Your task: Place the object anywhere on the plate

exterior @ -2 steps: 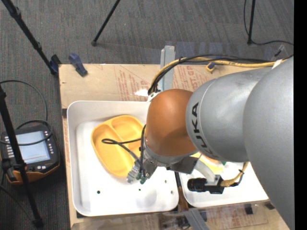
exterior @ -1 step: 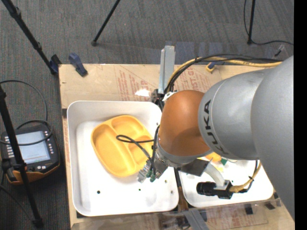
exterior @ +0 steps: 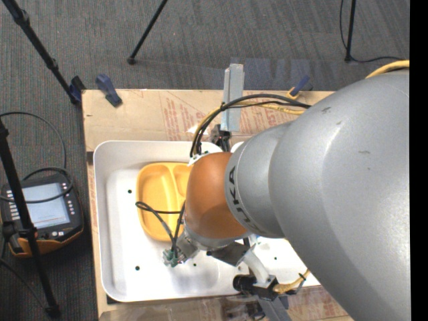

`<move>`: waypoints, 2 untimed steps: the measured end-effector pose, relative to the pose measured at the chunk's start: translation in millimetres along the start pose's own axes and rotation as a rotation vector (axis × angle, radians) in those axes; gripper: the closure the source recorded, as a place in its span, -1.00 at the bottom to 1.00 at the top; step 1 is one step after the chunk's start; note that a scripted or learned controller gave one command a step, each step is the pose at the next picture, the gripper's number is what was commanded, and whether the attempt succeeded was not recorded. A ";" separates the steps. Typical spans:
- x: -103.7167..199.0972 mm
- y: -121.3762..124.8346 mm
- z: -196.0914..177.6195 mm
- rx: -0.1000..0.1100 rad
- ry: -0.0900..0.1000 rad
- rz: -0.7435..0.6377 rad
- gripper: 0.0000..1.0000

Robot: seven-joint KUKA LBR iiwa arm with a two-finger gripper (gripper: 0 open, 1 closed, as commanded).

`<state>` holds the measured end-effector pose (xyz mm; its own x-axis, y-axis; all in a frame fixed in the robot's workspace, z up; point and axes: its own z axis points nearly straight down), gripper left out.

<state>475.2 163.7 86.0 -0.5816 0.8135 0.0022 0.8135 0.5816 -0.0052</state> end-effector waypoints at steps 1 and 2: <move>-56.3 -40.1 -99.1 -0.001 -0.001 -0.262 1.00; 14.5 9.4 -87.6 0.000 -0.001 -0.409 1.00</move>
